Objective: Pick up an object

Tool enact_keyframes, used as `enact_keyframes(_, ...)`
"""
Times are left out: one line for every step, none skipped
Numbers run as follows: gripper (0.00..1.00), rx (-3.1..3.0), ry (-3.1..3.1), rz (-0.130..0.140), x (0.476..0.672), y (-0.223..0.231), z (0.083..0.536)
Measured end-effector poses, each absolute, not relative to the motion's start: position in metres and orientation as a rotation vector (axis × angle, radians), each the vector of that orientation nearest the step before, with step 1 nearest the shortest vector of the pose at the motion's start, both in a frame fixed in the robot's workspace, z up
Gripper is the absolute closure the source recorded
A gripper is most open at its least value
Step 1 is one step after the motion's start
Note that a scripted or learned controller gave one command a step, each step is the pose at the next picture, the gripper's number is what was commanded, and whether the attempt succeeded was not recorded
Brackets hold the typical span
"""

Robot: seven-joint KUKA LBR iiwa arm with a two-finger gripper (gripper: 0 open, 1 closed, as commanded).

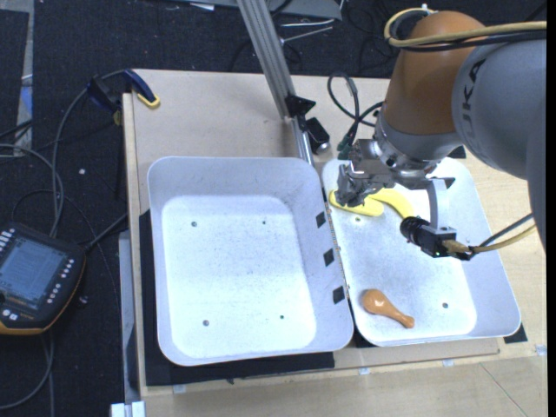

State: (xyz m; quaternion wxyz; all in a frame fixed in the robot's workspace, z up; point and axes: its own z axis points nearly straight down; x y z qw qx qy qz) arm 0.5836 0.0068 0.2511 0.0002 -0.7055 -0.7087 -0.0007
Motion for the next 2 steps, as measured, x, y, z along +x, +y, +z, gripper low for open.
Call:
enact_keyframes(1.0, -2.216, -2.225, 0.001, 0.561, 0.046, 0.244)
enact_keyframes(1.0, -2.215, -2.226, -0.001, 0.539, 0.099, 0.248)
